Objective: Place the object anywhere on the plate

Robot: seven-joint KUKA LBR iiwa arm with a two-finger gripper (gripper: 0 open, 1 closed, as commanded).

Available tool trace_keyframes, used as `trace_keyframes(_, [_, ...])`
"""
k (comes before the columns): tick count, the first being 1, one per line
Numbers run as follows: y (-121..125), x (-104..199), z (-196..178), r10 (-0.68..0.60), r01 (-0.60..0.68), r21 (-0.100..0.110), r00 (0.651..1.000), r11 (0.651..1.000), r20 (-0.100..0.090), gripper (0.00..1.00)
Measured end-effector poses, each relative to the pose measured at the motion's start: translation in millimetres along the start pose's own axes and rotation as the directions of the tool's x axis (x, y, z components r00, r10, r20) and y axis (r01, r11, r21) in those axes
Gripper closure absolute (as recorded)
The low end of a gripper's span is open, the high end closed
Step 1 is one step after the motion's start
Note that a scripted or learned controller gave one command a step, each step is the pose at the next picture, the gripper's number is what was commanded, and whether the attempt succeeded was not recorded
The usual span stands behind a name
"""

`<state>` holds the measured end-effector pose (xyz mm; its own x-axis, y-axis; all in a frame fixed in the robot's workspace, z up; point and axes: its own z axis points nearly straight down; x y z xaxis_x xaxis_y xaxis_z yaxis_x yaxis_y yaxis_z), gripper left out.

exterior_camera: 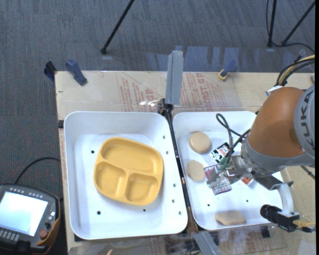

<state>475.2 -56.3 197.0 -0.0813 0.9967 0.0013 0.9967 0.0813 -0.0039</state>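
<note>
White bins sit side by side; the left bin (74,195) holds a yellow plate (128,170) with three compartments, the right bin (244,206) three tan bread-like pieces: round piece (200,142), oval piece (195,170) and flat piece (230,218) (near the front wall). The gripper (221,175) hangs just beside the oval piece; whether it is parted or closed, I cannot tell. "KUKA" lettering partly shows on the arm (279,132)

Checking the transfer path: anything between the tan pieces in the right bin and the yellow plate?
Only the bin walls where the two bins meet. The plate sits in the left bin; the tan pieces lie in the right bin, with the hand above that bin, beside the middle piece.
</note>
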Motion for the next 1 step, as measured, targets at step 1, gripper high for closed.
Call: trace_keyframes(1, [10.1, 75.2, 11.8, -0.178, 0.178, 0.003, 0.984, 0.984, 0.0, 1.0])
